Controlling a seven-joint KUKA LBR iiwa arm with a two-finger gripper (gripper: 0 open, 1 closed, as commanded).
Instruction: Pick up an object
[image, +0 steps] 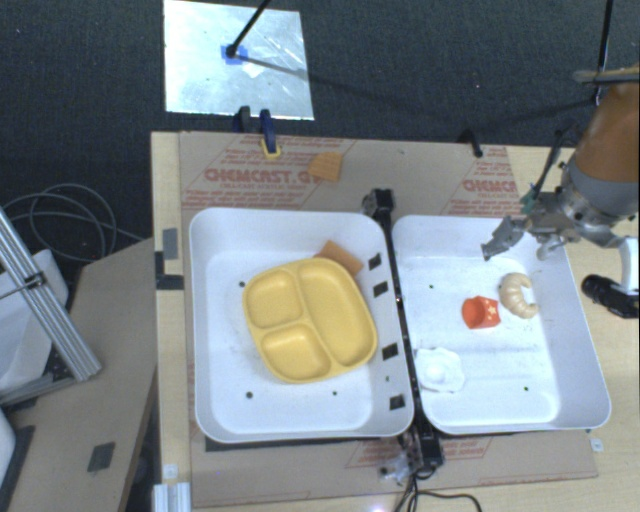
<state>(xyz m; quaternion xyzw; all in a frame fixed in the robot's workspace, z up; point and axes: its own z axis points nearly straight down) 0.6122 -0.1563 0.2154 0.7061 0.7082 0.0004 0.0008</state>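
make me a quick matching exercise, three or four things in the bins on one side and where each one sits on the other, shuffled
Things:
1. yellow divided tray
2. red object
3. pale croissant-shaped object
4. white crumpled object

Places:
A. right bin, near its front left corner
B. left bin, filling its middle
C. right bin, just right of the red object
D. right bin, near its middle

Pairs: 1-B, 2-D, 3-C, 4-A

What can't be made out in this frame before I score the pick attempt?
- Gripper, camera view: small and blurred; finger state unreadable.
- Orange-brown piece in the left bin: mostly hidden under the yellow divided tray.
- White lump in the right bin: blends with the white floor; shape unclear.
- Arm: cut off by the right edge.
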